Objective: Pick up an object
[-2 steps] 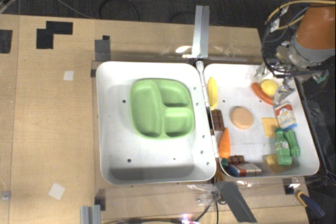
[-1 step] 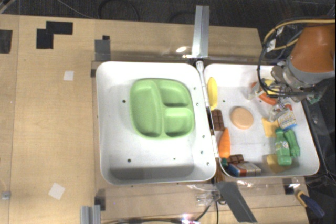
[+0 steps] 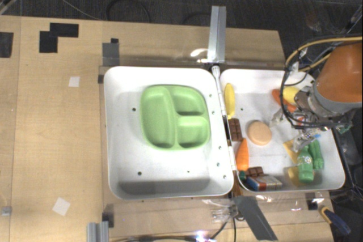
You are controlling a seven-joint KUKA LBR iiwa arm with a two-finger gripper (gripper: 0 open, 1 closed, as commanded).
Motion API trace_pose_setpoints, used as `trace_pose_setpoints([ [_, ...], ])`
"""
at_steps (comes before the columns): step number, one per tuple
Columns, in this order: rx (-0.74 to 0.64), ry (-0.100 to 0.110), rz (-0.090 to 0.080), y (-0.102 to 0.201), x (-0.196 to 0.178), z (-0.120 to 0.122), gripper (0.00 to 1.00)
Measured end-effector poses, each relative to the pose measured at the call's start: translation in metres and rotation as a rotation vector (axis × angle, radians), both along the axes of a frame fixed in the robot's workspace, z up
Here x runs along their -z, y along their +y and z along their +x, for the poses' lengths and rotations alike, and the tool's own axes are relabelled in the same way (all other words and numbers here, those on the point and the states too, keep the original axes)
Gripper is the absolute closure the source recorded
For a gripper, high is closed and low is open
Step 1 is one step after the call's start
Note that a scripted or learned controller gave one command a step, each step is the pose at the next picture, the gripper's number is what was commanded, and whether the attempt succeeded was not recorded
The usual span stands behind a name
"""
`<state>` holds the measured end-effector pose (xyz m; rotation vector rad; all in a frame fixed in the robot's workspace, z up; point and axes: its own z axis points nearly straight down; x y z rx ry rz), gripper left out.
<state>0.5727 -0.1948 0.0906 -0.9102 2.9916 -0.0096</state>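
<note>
**Arm hanging over the right bin, nothing seen in its grasp**

The arm (image 3: 340, 79) is reaching in from the right and hanging over the right bin (image 3: 258, 77), its orange band and grey wrist covering the bin's far right part. The gripper (image 3: 306, 132) is lying beneath the wrist among cables. Whether it is open or closed I cannot tell, and nothing is showing in its grasp.

The goods are all sitting in the right bin. A green bottle (image 3: 309, 160) is lying closest, just in front of and below the wrist, its long axis running roughly front to back, slightly tilted. A round tan disc (image 3: 260, 133) is resting to the gripper's left, apart from it. A carrot (image 3: 242, 155) and a banana (image 3: 229, 98) are lying along the bin's left wall, both with long axes running front to back. A yellow item (image 3: 290, 93) is peeking out beside the wrist. Small brown blocks (image 3: 255, 172) are sitting at the near left corner.

The left bin (image 3: 122, 139) is holding a green tray (image 3: 173, 116), well apart from the arm.

Judgement: the bottle is looking the likeliest target, being nearest; a grasp across its narrow width would be suiting its lie. Crowding against the bin's near wall may be hindering a clean closure.
</note>
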Motion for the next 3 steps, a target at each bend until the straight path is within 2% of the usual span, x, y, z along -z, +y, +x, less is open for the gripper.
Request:
trace_pose_setpoints([
  [3, 0.149, -0.010, -0.001, 0.046, -0.001, -0.066, 0.00],
])
